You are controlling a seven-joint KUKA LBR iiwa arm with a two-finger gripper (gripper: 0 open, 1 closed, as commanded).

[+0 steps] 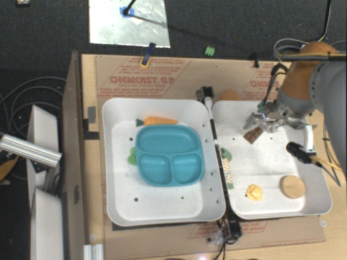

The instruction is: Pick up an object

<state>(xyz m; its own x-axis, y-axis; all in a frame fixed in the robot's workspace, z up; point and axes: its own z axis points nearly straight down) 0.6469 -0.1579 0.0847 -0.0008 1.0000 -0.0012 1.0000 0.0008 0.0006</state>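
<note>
Approach step: gripper [259, 124] low over the right bin [320, 196] beside a brown block [253, 135], finger state indiscernible; next move likely requires centring, closing, lifting.

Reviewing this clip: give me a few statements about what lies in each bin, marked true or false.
1. The blue divided tray lies in the left bin. True.
2. The orange carrot lies in the right bin. False: it lies in the left bin, at the tray's far edge.
3. The round tan disc lies in the right bin. True.
4. The yellow piece sits on the tray. False: it is in the right bin.
</note>
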